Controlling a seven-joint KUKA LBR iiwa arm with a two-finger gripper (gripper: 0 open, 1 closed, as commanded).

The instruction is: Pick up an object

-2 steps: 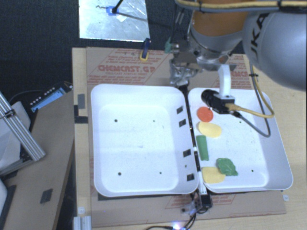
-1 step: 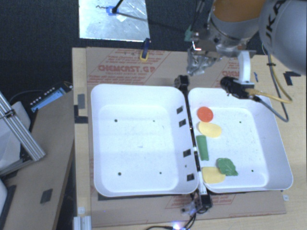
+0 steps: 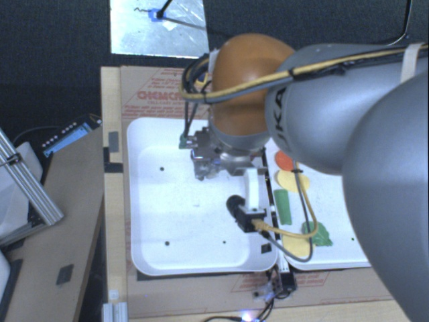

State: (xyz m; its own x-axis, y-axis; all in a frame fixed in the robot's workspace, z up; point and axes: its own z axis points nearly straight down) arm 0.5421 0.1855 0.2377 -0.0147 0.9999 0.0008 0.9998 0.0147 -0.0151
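My gripper (image 3: 205,171) hangs low over the back part of the left white bin (image 3: 151,200), beneath the orange wrist band. I see no object at its tip. In the right bin (image 3: 342,247) lie an orange-red piece (image 3: 285,160), a yellow piece (image 3: 293,180), a green bar (image 3: 283,206), a green leafy piece (image 3: 322,236) and another yellow piece (image 3: 296,245). The arm covers much of the right bin.
The divider between the two bins (image 3: 267,200) runs just right of the gripper. The bins rest on a cardboard sheet (image 3: 151,92). A metal frame (image 3: 27,186) stands at the left, off the bench.
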